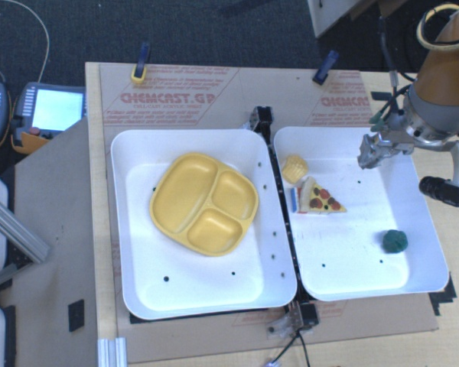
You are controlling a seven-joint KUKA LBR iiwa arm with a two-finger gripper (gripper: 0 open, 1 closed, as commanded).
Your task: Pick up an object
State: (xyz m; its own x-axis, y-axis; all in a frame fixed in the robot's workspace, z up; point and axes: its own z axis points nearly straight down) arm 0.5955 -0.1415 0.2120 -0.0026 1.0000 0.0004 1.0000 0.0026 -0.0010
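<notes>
Camera view gives us the jaws [369, 156] hovering over the right bin [413, 277], near its far edge; we cannot tell whether they are apart or together. Toward that bin's left wall we see a pizza slice toy [321, 199] and a yellow lump [294, 169], and near its right-hand front a green ball [395, 241].
</notes>
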